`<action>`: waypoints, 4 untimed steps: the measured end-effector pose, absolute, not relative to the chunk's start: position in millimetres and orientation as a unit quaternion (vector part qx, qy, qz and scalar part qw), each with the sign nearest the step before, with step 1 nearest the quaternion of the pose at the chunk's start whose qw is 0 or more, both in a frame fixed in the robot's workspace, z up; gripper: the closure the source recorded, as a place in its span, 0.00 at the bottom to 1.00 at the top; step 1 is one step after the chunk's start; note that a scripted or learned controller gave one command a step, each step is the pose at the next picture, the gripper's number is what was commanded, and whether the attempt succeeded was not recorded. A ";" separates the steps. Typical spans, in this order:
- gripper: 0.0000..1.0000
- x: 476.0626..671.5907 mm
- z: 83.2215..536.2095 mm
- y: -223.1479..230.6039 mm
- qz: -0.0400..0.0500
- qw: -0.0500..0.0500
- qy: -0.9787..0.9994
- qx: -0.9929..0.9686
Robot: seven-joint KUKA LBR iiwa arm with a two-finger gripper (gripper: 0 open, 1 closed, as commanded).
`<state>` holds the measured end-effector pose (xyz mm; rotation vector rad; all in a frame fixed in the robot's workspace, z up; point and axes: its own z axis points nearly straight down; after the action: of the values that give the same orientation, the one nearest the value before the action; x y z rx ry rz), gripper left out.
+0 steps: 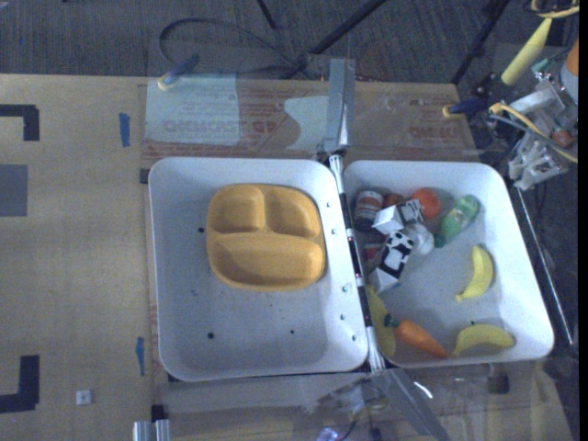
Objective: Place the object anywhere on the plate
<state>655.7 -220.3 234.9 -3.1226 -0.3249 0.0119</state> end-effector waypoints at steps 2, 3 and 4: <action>0.00 650.9 86.1 -209.5 -0.005 0.009 -0.171 -0.985; 1.00 649.8 92.0 -211.1 0.000 0.006 -0.171 -0.985; 1.00 590.9 196.2 -223.8 0.002 0.001 -0.243 -0.970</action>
<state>590.9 -223.8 196.2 -3.0449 -0.7613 0.0055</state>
